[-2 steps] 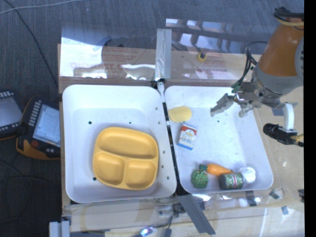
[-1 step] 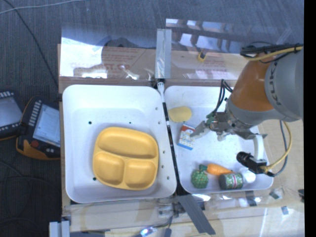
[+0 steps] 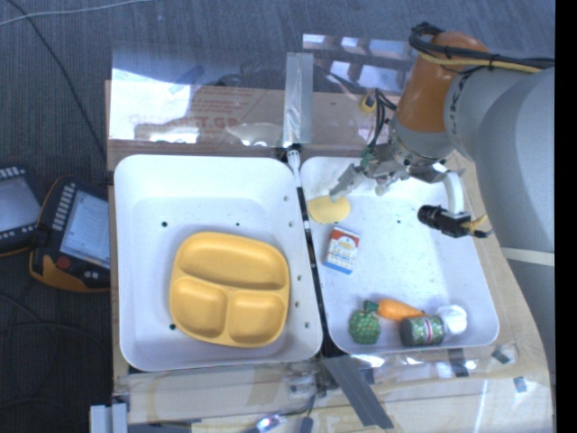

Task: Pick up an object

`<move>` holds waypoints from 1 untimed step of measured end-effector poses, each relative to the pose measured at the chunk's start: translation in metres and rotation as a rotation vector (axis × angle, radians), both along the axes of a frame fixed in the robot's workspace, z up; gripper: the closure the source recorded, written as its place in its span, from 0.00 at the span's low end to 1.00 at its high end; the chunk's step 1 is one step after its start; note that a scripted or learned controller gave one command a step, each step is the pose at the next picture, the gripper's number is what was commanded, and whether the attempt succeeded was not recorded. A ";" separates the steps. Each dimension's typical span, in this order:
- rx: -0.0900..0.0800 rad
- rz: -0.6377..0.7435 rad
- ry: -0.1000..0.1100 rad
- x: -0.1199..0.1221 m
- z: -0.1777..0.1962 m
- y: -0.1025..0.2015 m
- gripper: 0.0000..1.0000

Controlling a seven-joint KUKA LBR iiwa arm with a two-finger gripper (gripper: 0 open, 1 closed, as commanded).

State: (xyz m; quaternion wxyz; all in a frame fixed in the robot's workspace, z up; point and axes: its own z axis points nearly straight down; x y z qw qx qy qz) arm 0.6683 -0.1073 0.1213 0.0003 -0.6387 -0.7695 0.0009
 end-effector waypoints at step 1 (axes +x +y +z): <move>-0.004 0.029 -0.016 -0.004 -0.028 0.004 0.00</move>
